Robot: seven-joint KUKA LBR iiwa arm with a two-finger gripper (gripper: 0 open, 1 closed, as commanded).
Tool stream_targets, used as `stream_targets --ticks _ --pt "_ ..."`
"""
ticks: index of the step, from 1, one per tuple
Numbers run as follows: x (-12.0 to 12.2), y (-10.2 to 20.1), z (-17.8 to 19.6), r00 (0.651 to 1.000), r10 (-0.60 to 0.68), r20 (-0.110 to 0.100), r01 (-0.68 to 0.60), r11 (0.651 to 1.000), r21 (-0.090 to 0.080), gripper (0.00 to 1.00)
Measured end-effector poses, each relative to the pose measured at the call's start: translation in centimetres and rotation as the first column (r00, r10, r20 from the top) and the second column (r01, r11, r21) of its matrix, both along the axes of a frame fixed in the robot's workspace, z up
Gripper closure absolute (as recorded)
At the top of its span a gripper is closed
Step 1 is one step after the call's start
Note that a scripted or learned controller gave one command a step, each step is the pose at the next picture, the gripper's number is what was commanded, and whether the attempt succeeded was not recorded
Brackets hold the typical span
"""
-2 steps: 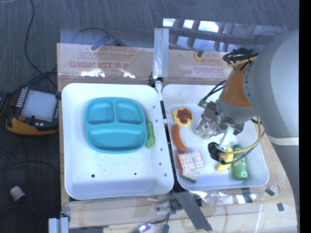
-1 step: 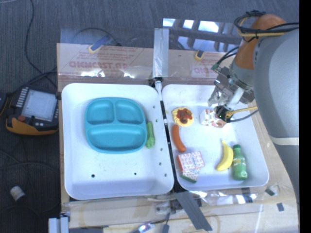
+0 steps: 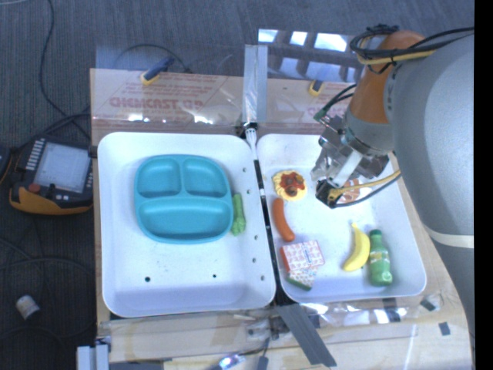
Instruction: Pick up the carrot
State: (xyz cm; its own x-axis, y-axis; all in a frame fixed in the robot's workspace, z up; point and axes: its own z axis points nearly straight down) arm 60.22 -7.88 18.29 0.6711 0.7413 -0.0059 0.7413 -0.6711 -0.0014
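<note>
The carrot (image 3: 283, 219) is a slim orange piece lying lengthwise in the right bin (image 3: 408, 237), close to its left wall. My gripper (image 3: 325, 169) hovers over the upper middle of that bin, up and to the right of the carrot and well apart from it. Nothing shows held in it. Between them lies a round yellow and red pizza toy (image 3: 290, 184).
The right bin also holds a banana (image 3: 356, 249), a green bottle (image 3: 378, 258) and a red and white box (image 3: 301, 259). In the left bin (image 3: 123, 276) sits a blue divided plate (image 3: 183, 197), with a green vegetable (image 3: 239, 213) by its right edge.
</note>
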Motion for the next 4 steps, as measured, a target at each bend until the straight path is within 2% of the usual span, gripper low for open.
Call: stream_targets --ticks 1,2,3,4 --pt "-0.9 6.2 0.0 0.925 0.380 -0.001 -0.380 0.925 0.003 1.00" --pt "-0.9 6.2 -0.1 0.925 0.380 -0.001 -0.380 0.925 0.003 0.00" --pt "4.2 -0.2 11.0 0.875 0.483 0.002 -0.483 0.875 0.000 0.00" --pt "-10.0 6.0 -0.1 0.868 0.497 -0.002 -0.497 0.868 0.008 0.00"
